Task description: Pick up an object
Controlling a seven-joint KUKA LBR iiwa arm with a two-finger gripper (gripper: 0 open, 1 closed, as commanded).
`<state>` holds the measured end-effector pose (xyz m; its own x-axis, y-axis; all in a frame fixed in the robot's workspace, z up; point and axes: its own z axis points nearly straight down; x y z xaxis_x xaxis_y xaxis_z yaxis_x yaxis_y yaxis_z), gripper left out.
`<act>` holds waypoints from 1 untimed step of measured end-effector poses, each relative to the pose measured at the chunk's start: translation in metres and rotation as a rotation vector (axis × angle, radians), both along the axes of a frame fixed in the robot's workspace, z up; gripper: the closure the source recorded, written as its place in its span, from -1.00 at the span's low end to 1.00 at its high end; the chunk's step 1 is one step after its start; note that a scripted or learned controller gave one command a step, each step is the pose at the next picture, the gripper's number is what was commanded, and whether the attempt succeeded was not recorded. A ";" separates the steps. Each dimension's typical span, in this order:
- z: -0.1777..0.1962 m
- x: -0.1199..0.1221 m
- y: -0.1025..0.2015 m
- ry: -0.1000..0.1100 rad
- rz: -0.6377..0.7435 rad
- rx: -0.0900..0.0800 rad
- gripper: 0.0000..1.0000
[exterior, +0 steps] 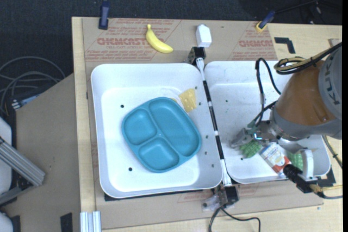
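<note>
fingers: can't tell their state, gripper [251,138] is low in the right bin [234,84] and blurred against the clutter. target looks like the green item [250,149] directly under the tips, touching or nearly so; can't confirm a grasp. a packet [273,155] lies just right of the green item and a green-white bottle [302,161] beyond that, all crowded in the bin's near corner, so i'd guess a tight approach. arm [304,100] covers the bin's right side. left of the bin: second bin [103,84] with a blue tray [160,133] and a yellow piece [188,99]. a banana [157,41] sits behind that on the bench.
</note>
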<state>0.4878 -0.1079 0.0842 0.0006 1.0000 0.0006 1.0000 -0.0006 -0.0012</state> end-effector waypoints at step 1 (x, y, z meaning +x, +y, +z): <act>0.010 0.000 0.000 -0.002 -0.001 -0.001 1.00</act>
<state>0.4881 -0.1079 0.0939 0.0018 1.0000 -0.0003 1.0000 -0.0018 0.0008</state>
